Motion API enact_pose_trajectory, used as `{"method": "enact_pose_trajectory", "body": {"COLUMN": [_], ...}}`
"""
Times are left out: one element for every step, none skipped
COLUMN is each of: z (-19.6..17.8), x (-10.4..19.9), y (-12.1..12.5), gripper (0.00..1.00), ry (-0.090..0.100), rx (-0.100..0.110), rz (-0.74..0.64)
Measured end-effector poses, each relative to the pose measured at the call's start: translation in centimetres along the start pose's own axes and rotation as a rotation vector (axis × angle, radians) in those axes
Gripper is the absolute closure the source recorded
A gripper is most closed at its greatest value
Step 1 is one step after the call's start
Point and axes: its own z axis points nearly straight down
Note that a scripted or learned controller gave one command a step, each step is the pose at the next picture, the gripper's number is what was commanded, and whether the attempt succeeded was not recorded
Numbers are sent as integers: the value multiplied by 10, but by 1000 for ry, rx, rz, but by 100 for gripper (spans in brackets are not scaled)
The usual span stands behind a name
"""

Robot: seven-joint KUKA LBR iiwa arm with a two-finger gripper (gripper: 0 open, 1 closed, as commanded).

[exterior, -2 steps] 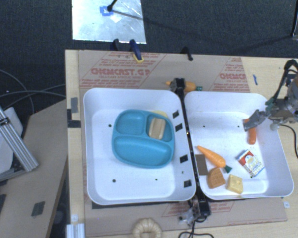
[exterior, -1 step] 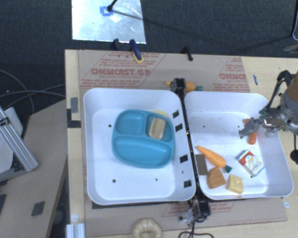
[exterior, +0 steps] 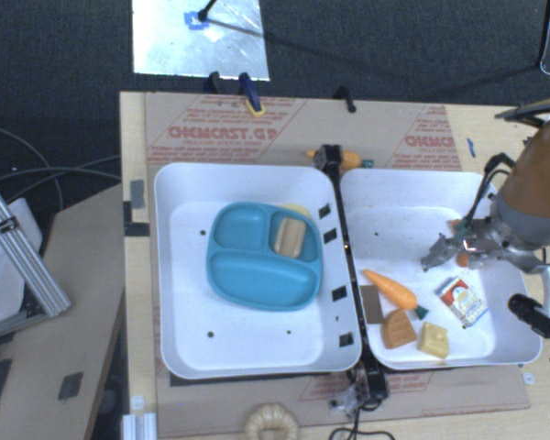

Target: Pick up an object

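Nearest the camera, low in the right bin [exterior: 385,200]: a cluster of toy food. A brown bread-like piece [exterior: 399,329] sits just beside a pale cheese-like block [exterior: 434,339], the two close but apart. Just behind them a carrot [exterior: 391,289] lies at a slant, its tip pointing toward the divider between the bins. To the right, a small red-and-white packet [exterior: 463,301] lies flat, apart from the others.

Above the packet: the gripper [exterior: 447,248], reaching in from the right on the grey arm with the orange band. Its fingers splay apart toward the left and nothing sits between them, so the jaws read as released. The tips hang over bare bin floor, near the packet and the carrot but touching neither as far as the view shows. Height above the floor is hard to judge.

Left bin [exterior: 179,273]: a blue divided plate [exterior: 261,269] with a tan roll-like piece [exterior: 290,236] in its upper right compartment, well away from the gripper.

Judgement on progress: nothing picked. All objects rest on bin or plate. The approach seems under way; choosing a target, closing on it and lifting all remain. Nearest candidates are the packet and the carrot; the flat packet looks the harder grasp.
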Motion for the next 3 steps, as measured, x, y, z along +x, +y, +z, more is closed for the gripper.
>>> {"method": "enact_pose_trajectory", "body": {"z": [51,39,-8], "x": [0,0,0], "y": [1,2,11], "gripper": [0,100,100], "ry": [-2,-3,-3], "rx": [-3,-7,-9], "rz": [1,1,-2]}}
